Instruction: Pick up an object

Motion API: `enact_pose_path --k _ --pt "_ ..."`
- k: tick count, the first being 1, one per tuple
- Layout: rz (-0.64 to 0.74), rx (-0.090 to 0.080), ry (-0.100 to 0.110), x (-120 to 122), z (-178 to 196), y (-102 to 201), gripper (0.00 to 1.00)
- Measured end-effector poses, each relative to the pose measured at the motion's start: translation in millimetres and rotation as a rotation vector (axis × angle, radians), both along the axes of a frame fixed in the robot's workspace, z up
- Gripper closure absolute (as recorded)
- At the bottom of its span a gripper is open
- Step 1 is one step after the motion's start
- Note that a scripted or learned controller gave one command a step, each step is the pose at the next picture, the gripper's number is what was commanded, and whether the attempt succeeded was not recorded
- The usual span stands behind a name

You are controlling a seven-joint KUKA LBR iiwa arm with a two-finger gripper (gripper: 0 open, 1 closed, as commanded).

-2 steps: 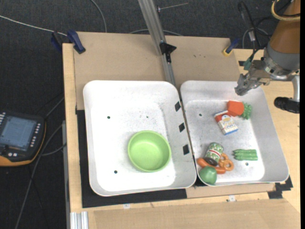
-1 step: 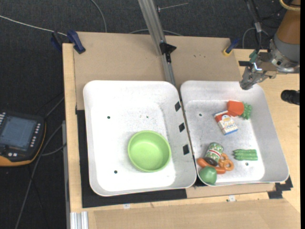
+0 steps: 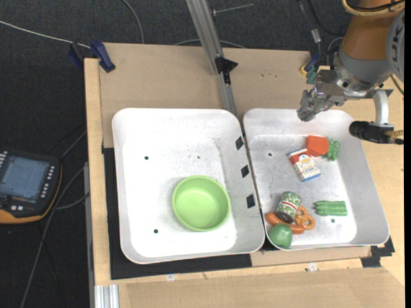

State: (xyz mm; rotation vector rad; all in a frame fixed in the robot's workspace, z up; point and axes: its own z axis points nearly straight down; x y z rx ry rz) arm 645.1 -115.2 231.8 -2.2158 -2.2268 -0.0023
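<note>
We see the gripper (image 3: pixel 311 110) hanging over the far edge of the right bin (image 3: pixel 270 124), and we cannot tell whether it is open or closed; nothing shows in its grasp. Every object lies nearer the camera than the gripper. Closest to it is one orange carrot toy (image 3: pixel 318 145) with a green leafy top, just nearward and slightly right. Touching the carrot's near-left side is one small carton (image 3: pixel 305 165), white with red and blue print. Farther from the gripper, toward the bin's near edge, we count one green bean pod (image 3: pixel 330 208) to the right, one small can (image 3: pixel 289 204) with a green and red label, one pair of orange-handled scissors (image 3: pixel 297 221) lying against the can, and one green round fruit (image 3: pixel 280 235) at the near rim. That makes six things in the right bin.

Well to the gripper's left, in the left bin (image 3: pixel 138 133), sits one light green bowl (image 3: pixel 201 203), upright.

The arm (image 3: pixel 371 31) comes in from the upper right, its orange band high above the wrist, the wrist angled down and leftward toward the bin's far rim.
</note>
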Motion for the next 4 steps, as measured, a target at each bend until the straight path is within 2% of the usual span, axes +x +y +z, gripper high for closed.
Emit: enact_pose_path --k 1,4 --pt "-0.001 0.0 -0.001 -5 9 46 1.0" --pt "-0.001 0.0 0.001 -21 -12 189 1.0"
